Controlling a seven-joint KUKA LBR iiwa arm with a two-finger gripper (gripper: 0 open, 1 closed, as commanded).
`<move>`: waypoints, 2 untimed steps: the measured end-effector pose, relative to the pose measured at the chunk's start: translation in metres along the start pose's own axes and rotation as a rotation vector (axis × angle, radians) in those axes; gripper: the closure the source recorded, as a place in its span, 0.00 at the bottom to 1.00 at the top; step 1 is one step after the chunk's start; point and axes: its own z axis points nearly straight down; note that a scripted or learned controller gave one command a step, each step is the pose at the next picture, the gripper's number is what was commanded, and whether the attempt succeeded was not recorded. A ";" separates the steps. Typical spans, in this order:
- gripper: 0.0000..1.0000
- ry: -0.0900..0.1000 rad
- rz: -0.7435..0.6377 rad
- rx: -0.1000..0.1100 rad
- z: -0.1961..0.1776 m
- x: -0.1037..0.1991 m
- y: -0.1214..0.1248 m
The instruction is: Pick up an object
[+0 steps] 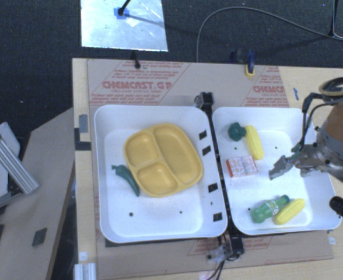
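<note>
Gripper (pixel 277 169) over right bin (pixel 276 231), near red-white packet (pixel 241 167); jaws' state: can't tell (blurred). Nothing visibly held. Suggest: center over packet, descend straight, avoid corn cob (pixel 254 142).

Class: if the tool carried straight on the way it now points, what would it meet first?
The tool points left, toward the small red-and-white packet, so probably that first; its height above the right bin is unclear.

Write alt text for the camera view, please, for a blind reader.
The gripper hovers over the right bin, among two corn cobs, a green bottle, a small box and a green vegetable. The left bin holds a yellow divided plate and a green pepper.
</note>
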 end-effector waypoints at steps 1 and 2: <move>0.00 -0.002 -0.003 -0.011 -0.005 0.000 0.003; 0.00 -0.001 0.000 -0.007 0.051 -0.009 0.002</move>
